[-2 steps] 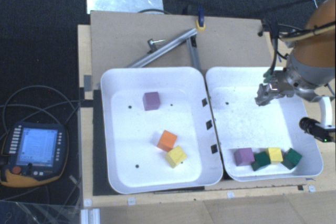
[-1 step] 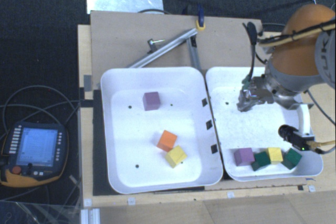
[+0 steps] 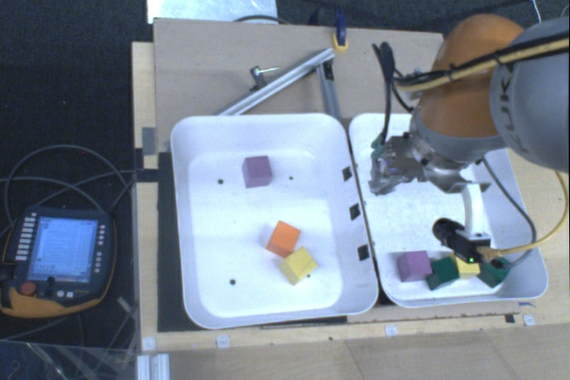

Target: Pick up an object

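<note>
Hovering: tool (image 3: 385,172) low over right bin (image 3: 534,280) | arm bent overhead

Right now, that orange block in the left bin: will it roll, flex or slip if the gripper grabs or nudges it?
Orange block looks like a rigid cube with flat faces, so it should probably slide rather than roll. It seems to touch the yellow block, so a push may shove both. Likely light, given its small size in the left bin. Surface grip: can't tell.

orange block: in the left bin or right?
Left bin. The orange block lies on the left bin's floor, touching the yellow block.
</note>
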Controlling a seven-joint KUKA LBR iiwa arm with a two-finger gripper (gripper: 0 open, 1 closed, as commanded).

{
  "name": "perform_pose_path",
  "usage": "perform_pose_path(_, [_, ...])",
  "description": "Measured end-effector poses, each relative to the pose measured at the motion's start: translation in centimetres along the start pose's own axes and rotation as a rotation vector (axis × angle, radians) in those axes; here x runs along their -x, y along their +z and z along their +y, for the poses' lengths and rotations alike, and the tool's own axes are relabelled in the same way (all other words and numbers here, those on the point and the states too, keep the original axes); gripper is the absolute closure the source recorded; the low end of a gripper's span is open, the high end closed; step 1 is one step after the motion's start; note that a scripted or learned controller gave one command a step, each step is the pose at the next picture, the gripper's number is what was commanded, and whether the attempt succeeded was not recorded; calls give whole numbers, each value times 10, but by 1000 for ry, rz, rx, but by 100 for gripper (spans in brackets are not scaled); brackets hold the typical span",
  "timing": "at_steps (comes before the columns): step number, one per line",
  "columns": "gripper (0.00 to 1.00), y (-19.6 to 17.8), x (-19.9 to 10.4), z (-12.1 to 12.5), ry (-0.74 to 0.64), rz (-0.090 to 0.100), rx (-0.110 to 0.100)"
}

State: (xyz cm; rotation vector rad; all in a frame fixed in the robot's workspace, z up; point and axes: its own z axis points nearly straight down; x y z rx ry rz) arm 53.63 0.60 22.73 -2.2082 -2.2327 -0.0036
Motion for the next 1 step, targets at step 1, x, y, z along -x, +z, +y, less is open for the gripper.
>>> perform_pose_path(1, [100, -12, -53, -2, -1, 0, 2])
